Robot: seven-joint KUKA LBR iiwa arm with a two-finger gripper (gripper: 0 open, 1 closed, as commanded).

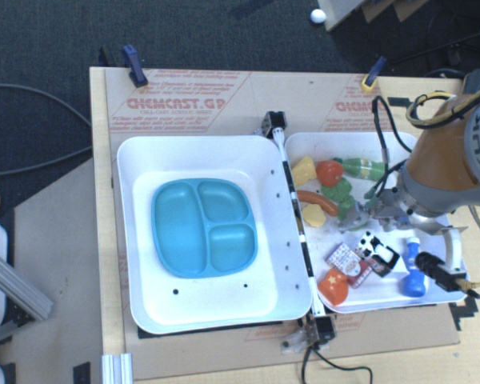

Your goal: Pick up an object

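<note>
Gripper (374,217) low in your right bin (432,298), among toy food.
You can't tell how its fingers stand. Just beside it lie a green toy (338,190), a hot dog (317,201) and a red tomato (330,171); a blue divided plate (204,226) sits in the left bin (136,166).

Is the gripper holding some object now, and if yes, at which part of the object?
It cannot be told: the gripper hangs low over the toys in the right bin, and nothing is visibly held.
</note>
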